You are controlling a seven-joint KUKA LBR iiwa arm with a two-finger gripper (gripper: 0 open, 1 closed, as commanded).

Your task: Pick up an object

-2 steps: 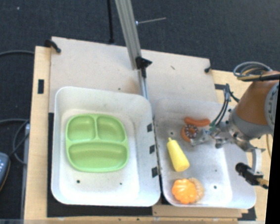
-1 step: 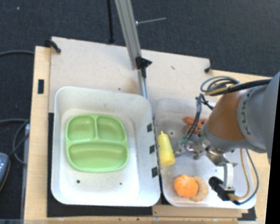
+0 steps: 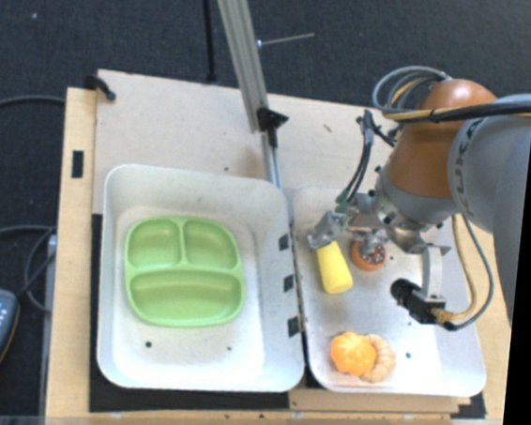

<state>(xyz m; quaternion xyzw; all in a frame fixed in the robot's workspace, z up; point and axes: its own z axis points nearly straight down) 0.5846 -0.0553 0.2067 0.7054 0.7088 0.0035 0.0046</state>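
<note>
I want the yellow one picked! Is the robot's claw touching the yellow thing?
Cannot tell. In the camera view the gripper sits right over the upper end of the yellow thing in the right bin, hiding where they would meet.

2 white bins (image 3: 121,192), 1 green tray (image 3: 184,271), 1 yellow block (image 3: 334,267), 1 orange obj (image 3: 354,354), maybe 1 small reddish item (image 3: 368,256).
</note>
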